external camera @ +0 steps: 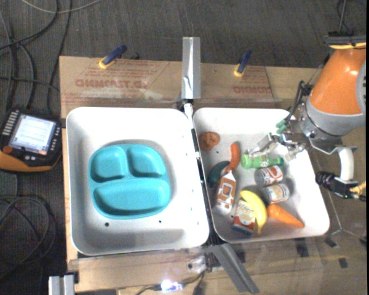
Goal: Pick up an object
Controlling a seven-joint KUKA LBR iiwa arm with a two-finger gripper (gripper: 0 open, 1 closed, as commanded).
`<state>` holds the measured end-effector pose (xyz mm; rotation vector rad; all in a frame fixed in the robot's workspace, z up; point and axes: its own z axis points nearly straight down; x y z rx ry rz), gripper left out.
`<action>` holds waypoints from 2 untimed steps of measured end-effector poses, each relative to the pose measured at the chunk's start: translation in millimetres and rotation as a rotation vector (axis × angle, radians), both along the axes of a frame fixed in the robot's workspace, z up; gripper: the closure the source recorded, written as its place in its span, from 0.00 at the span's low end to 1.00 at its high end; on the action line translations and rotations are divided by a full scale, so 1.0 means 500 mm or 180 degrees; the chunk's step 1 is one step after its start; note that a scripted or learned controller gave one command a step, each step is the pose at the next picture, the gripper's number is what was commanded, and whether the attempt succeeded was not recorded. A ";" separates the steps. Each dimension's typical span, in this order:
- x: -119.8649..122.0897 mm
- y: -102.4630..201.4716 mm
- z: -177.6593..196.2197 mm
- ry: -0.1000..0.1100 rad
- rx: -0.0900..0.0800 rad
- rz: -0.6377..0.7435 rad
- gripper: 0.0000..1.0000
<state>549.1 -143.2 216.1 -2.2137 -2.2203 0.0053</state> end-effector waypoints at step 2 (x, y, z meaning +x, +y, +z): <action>0.223 0.028 -0.265 0.0106 0.0008 0.0394 0.00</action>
